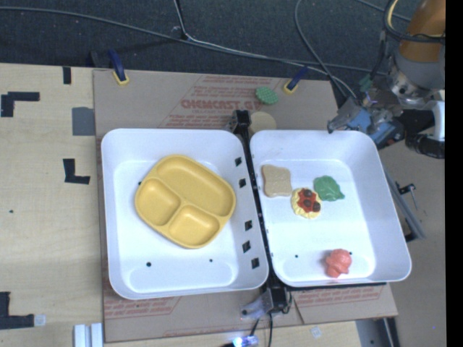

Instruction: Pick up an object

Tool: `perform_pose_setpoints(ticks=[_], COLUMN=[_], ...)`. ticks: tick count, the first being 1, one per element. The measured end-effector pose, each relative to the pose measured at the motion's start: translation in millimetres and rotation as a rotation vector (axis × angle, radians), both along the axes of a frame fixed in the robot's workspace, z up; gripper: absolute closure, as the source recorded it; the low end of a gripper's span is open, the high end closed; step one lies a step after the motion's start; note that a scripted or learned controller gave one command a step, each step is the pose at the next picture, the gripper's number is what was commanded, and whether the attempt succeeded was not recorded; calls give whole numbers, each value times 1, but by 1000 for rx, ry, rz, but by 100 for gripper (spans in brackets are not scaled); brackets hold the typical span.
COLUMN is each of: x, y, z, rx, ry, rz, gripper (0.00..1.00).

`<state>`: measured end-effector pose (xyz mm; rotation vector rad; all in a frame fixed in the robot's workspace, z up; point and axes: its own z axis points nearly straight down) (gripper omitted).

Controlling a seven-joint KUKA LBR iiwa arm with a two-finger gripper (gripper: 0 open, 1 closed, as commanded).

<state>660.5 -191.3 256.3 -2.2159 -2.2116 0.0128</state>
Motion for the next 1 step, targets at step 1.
perform_pose_setpoints(ticks=[1], x=[2], y=[0], z=[8], rx=[-3], ry=[-12], rz=[3], gripper=[0])
